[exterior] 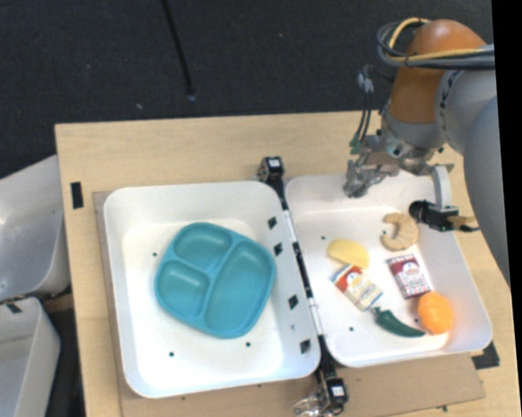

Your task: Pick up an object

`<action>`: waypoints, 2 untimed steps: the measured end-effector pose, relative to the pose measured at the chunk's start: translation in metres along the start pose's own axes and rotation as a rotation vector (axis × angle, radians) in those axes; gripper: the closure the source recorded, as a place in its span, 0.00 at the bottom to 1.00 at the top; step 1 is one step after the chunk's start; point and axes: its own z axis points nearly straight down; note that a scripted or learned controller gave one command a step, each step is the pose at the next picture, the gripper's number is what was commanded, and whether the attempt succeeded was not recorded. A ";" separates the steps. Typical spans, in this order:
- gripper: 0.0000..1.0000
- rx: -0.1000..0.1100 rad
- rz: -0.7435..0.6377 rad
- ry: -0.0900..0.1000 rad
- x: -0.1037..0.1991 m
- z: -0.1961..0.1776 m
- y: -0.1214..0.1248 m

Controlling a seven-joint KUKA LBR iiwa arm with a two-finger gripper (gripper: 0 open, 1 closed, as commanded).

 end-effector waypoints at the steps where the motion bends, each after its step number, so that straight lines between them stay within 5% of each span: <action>1: 1.00 -0.004 0.003 -0.001 -0.006 -0.065 0.000; 2: 1.00 -0.003 -0.003 -0.001 -0.006 -0.112 0.007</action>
